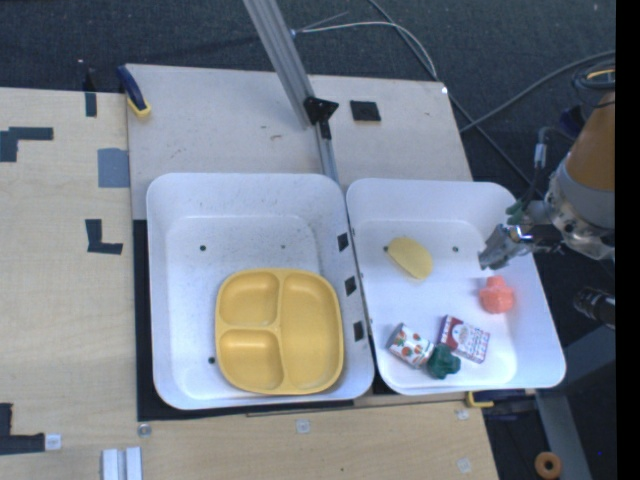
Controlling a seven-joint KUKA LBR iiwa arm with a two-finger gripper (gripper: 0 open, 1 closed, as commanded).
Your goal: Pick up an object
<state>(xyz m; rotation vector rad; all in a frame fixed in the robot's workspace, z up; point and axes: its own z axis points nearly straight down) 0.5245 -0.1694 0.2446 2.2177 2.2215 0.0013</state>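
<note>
The right bin (430,200) holds several small objects. A pale yellow lemon-like piece (410,258) lies near its middle. A pink-orange lump (497,296) sits toward the right wall. Along the front lie a small red-and-white carton (409,345), a green piece (443,364) and a red-and-white box (466,339). My gripper (497,249) hangs over the right side of this bin, just above and behind the pink-orange lump, with nothing visibly between its fingers.
The left bin (190,218) holds a yellow divided plate (279,330). A slanted metal bar (283,48) crosses the bench behind the bins. Cables trail over the dark floor at the back and right.
</note>
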